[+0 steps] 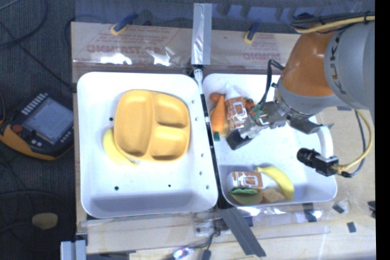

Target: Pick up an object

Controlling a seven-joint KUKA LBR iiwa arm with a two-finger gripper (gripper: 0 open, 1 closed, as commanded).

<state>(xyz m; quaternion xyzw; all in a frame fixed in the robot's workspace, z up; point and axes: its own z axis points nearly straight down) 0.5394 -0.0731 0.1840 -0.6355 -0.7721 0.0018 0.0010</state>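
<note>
Now we see the end effector point(241, 136) low in the right bin point(326, 195), its dark tip just below a small printed carton point(234, 111) and just right of a carrot point(216, 112). We cannot tell whether it is spread or pressed together; the tip is a dark blur.

The carton, touching or nearly touching the end effector's upper side, is our likeliest target. We judge it light, fairly stiff but crushable, with smooth printed faces that could slip; a hold across its narrow width would suit. Its long axis runs roughly up and down the view, tilted slightly.

The carrot beside it points the same way, thick end up. It looks rigid, rounded, apt to roll.

Well below the end effector lie a banana point(277, 179), a second carton point(245, 179) and a sandwich-like toy point(247, 195).
</note>
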